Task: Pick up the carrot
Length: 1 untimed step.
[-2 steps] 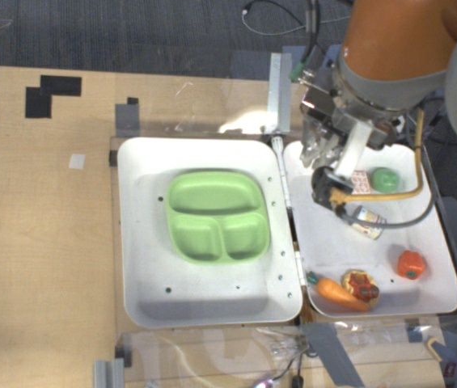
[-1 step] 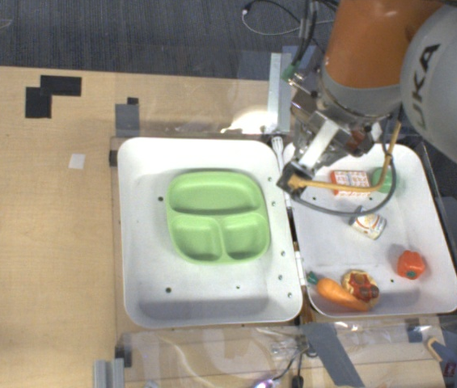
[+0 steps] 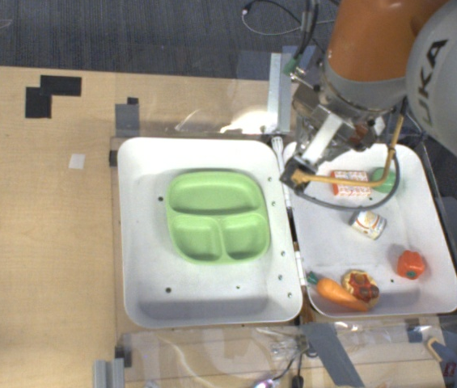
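Left of the carrot (image 3: 340, 294), in the neighbouring white bin (image 3: 139, 297), sits a green divided tray (image 3: 216, 215), well clear of the job and no obstacle. Next comes the carrot itself, lying flat at the near-left corner of the right bin (image 3: 442, 241), its green-tipped end close to the wall shared with the other bin and its orange body running rightward along the near wall. Touching the carrot's right end is a small red-and-yellow toy food piece (image 3: 361, 284); farther right of the carrot rests a red pepper-like piece (image 3: 410, 264). Up from the carrot, toward the far side, lie a small can on its side (image 3: 369, 225) and a red-and-white packet (image 3: 349, 183).

Over the far-left part of that bin, well apart from the carrot, hangs the gripper (image 3: 297, 175), tilted; whether its fingers are spread or pressed together I cannot tell.

To do this step well, the gripper should likely travel to a spot above the carrot's middle, turn so the fingers close across its narrow width, and descend clear of the corner walls and the touching toy piece, which could otherwise be caught too.
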Available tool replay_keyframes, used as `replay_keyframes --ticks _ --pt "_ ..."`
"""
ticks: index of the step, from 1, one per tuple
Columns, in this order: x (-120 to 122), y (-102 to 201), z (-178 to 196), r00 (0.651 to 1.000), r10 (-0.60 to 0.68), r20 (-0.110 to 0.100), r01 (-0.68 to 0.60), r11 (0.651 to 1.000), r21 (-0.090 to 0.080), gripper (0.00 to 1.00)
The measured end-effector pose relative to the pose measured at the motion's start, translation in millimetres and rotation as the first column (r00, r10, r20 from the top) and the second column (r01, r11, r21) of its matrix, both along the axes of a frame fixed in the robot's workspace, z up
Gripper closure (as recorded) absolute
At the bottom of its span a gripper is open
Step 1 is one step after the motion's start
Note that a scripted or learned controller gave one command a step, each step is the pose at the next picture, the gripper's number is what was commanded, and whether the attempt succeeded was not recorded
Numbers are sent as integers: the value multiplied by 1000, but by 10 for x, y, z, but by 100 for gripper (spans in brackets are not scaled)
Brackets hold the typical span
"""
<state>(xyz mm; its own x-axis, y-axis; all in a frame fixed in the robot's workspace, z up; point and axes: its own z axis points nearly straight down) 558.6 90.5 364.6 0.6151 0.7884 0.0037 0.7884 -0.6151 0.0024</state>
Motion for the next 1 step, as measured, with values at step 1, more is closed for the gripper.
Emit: replay_keyframes --ticks 1 --pt "-79 92 248 916 -401 -2 401 916 1 100"
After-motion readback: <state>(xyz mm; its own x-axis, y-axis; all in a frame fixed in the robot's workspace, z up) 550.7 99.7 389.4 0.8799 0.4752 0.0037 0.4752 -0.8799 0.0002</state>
